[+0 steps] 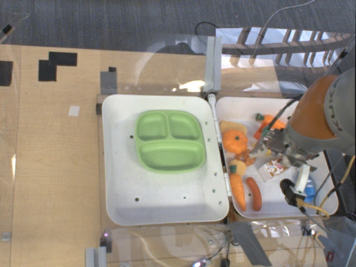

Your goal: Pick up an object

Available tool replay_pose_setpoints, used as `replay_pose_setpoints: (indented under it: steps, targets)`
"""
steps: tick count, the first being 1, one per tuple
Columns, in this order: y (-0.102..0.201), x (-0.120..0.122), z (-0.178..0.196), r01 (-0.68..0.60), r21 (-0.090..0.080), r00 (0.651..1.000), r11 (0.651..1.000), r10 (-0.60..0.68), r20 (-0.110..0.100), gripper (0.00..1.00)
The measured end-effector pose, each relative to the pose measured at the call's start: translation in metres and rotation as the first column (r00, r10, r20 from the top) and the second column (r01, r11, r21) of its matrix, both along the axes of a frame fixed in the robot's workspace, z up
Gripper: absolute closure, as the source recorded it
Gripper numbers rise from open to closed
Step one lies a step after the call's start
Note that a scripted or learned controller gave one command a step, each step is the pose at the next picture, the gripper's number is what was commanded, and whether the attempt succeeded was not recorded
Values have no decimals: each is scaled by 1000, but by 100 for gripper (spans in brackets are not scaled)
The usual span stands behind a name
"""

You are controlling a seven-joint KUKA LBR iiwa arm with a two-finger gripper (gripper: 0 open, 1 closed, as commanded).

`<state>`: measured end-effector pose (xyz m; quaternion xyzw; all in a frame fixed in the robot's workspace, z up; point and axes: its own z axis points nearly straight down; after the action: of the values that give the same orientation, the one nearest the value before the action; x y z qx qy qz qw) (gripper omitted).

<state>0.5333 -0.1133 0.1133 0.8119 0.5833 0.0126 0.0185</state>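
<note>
My gripper (267, 144) hangs low over the middle of the right bin (328, 207), under the arm's orange band (310, 119). Toy food lies around it. A small orange pumpkin (235, 142) sits just to its left, with a pale yellow piece (230, 127) behind that. An orange carrot-like piece (263, 124) lies at the far side of the gripper. Near the front lie a carrot (238, 189) and a red-brown sausage (255, 193). A small white packet (271, 169) sits below the gripper. The wrist hides whatever lies directly beneath it.
The left bin (119, 204) holds a green divided plate (169, 140). A white and blue bottle (305, 185) lies at the right bin's front right, near black cabling (289, 192). A metal divider (218, 149) separates the bins.
</note>
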Motion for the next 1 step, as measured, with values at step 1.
replay_pose_setpoints:
  steps: [1]
  targets:
    - [0, 74, -5, 150, 9, 989, 989, -150, 4, 0]
